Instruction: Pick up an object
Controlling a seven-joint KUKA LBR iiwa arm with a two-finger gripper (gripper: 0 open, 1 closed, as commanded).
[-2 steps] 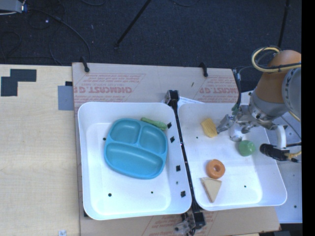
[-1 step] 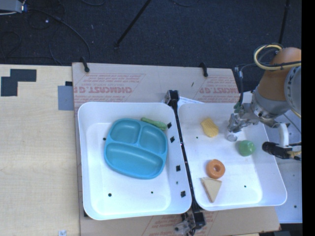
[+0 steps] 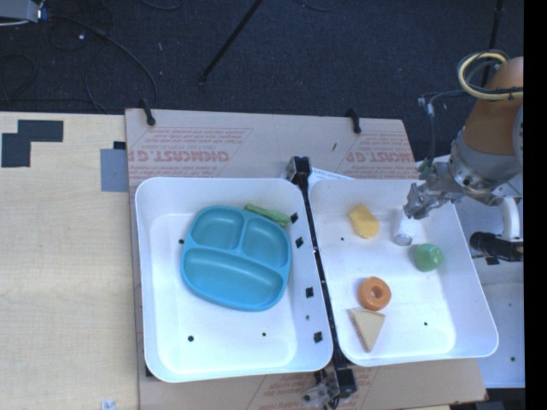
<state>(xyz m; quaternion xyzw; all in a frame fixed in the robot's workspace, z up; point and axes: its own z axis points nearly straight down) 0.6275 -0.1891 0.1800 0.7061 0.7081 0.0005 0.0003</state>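
Hovering over the right bin point(image 3: 479, 331), my gripper point(image 3: 416, 205) sits just above a small white cylinder point(image 3: 403, 230), possibly touching its top, and I cannot tell whether it is released or clenched. Near it lie a round green lump point(image 3: 427, 256), a yellow block point(image 3: 364, 222), an orange ring point(image 3: 373, 293) and a pale wedge point(image 3: 368, 326). A glossy blue compartment plate point(image 3: 236, 258) fills the left bin point(image 3: 162, 331).
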